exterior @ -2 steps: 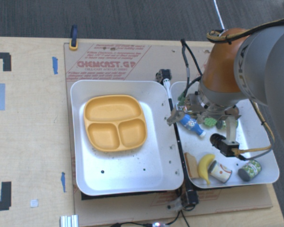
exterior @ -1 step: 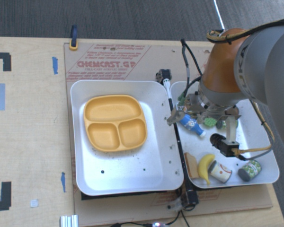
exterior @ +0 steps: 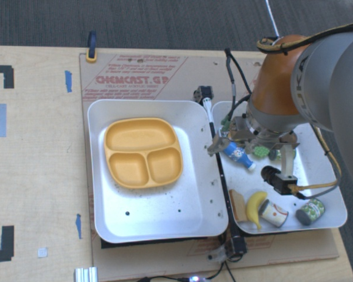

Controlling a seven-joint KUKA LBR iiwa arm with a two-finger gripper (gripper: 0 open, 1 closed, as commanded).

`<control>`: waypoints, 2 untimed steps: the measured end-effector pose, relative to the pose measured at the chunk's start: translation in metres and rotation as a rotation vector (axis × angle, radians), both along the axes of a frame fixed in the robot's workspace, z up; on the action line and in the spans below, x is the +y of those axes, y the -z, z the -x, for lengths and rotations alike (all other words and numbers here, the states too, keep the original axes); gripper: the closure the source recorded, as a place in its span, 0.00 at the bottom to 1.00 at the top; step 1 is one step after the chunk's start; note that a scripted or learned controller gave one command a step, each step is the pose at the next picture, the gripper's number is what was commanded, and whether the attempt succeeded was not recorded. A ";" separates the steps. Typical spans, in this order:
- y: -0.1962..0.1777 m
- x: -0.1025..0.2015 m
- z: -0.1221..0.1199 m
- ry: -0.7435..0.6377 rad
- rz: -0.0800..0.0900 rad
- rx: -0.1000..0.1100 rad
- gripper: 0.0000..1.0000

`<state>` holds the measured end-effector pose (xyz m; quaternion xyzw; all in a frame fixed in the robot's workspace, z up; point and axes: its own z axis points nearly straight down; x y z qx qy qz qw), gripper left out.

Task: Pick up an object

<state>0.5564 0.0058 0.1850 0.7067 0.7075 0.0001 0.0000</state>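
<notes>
Half done only: hovering with the gripper (exterior: 242, 141) low over the right bin (exterior: 336, 215), just above the little blue bottle (exterior: 239, 155) lying near its inner wall. Hiding whether open or closed, so cannot tell. Probably needing a gentle drop and squeeze next.

Grey arm (exterior: 329, 81) reaching from right, gripper (exterior: 256, 148) lowered

My arm (exterior: 294, 87) reaches over the right bin (exterior: 335, 216), above a blue bottle (exterior: 238, 155) and something green (exterior: 260, 152). A banana (exterior: 256, 208), a small can (exterior: 310, 211) and a white cup (exterior: 275, 214) lie nearer the front. The left bin (exterior: 159, 222) holds a yellow divided plate (exterior: 143, 152).
</notes>
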 end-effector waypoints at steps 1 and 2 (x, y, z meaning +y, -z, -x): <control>0.000 0.000 0.000 0.000 0.000 0.000 0.00; 0.000 0.000 0.000 0.000 0.000 0.000 0.00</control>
